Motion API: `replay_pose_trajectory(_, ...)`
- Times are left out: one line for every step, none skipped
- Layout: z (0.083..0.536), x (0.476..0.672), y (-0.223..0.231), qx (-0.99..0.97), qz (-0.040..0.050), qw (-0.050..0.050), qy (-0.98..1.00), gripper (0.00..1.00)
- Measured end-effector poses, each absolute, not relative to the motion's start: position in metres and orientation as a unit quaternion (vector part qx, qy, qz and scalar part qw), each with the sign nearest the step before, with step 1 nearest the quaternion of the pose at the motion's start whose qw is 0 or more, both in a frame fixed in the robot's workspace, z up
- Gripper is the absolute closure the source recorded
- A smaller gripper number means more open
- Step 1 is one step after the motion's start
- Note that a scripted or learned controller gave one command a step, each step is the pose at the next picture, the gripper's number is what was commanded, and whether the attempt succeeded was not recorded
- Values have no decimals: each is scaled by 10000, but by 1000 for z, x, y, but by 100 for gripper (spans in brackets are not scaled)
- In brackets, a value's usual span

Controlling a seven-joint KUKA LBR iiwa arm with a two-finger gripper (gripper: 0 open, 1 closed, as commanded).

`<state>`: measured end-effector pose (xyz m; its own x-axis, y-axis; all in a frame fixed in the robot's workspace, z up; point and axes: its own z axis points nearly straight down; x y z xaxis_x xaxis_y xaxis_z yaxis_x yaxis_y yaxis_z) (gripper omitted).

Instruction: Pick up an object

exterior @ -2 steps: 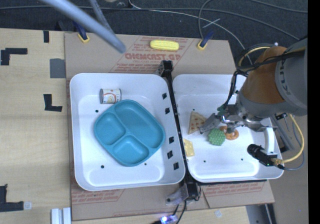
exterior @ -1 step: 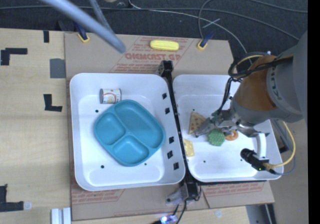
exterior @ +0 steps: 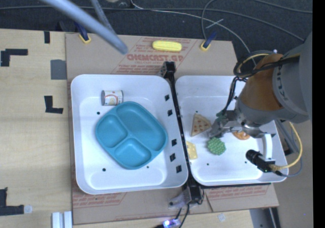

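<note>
Red print on the cardboard sheet (exterior: 147, 58) behind the bins is too blurred to read.

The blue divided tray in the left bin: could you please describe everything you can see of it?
The blue divided tray is a light-blue, rounded-corner dish that looks like smooth plastic. It has three compartments, two smaller ones and one larger. It lies flat and right side up on the floor of the left bin, turned at an angle to the bin's walls, with nothing inside it. A small can lies on its side just beyond the tray's upper-left corner, close by; contact cannot be judged.
</note>
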<state>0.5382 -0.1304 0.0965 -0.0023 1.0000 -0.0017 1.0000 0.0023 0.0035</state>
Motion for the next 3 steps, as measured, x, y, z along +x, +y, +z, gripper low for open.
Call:
replay_pose_trajectory(147, 536, -120, 7063, 9, 11, 7079, 100)
replay_pose_trajectory(210, 541, -117, 7064, 15, 25, 7078, 100)
replay_pose_trajectory(205, 541, -116, 7067, -6, -5, 7075, 100)
